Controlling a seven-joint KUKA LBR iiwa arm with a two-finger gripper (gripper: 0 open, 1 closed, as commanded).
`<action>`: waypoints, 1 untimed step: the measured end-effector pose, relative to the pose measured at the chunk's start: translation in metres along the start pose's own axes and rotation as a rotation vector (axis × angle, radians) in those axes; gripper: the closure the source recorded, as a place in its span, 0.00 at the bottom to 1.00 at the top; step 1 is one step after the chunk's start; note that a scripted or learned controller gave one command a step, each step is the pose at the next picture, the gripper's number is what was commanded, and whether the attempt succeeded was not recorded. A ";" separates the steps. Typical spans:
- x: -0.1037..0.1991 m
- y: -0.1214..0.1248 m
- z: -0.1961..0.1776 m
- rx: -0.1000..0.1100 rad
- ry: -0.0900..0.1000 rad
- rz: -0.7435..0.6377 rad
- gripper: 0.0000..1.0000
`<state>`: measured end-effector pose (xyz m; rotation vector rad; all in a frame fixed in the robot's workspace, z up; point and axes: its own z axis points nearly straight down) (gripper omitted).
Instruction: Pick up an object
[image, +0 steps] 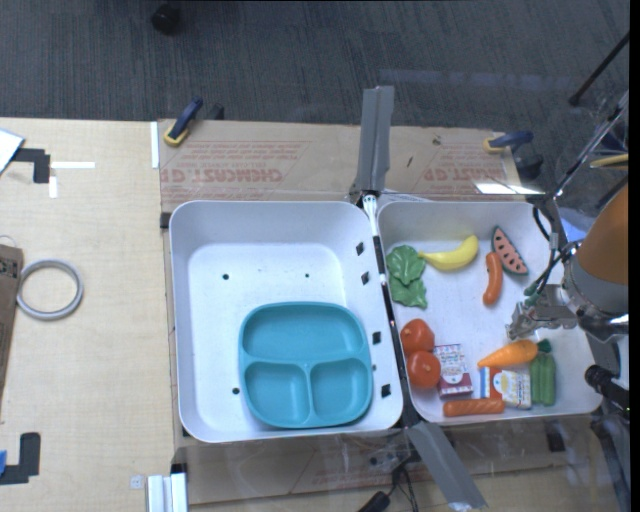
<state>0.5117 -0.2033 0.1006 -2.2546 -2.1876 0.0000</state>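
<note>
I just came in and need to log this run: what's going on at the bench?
A grey arm reaches in from the right, its claw low over the right bin, just above the toy carrot. Nothing is visibly between its fingers. That bin also holds a banana, lettuce, two tomatoes, a watermelon slice and more. The left bin holds a teal divided plate.
</note>
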 end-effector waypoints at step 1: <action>0.029 0.068 -0.137 0.000 -0.002 -0.065 1.00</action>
